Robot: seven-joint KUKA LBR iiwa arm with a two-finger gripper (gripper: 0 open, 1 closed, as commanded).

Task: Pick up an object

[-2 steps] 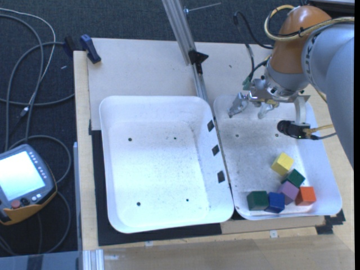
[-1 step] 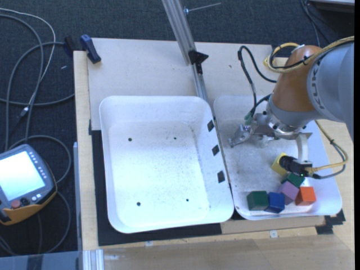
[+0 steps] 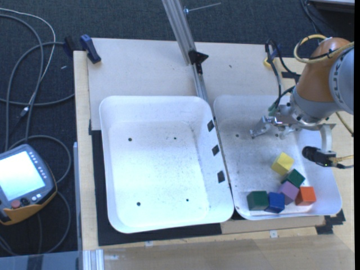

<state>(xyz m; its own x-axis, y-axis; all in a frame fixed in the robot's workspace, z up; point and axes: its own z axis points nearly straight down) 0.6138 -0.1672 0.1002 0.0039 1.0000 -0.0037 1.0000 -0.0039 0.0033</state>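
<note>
Several small blocks lie in the near right corner of the right bin [image 3: 242, 151]: a yellow block [image 3: 282, 163], a dark green block [image 3: 294, 178], a purple block [image 3: 289, 190], an orange block [image 3: 306, 195], a blue block [image 3: 276, 201] and a green block [image 3: 257, 199]. My gripper [image 3: 260, 128] hangs over the middle of the right bin, up and to the left of the yellow block and apart from all the blocks. Nothing shows in its grasp.
The left bin [image 3: 160, 162] sits beside the right one. A slanted metal rail [image 3: 183, 32] runs down between the bins at the back. A black part with a cable [image 3: 318, 155] hangs from the arm just right of the yellow block.
</note>
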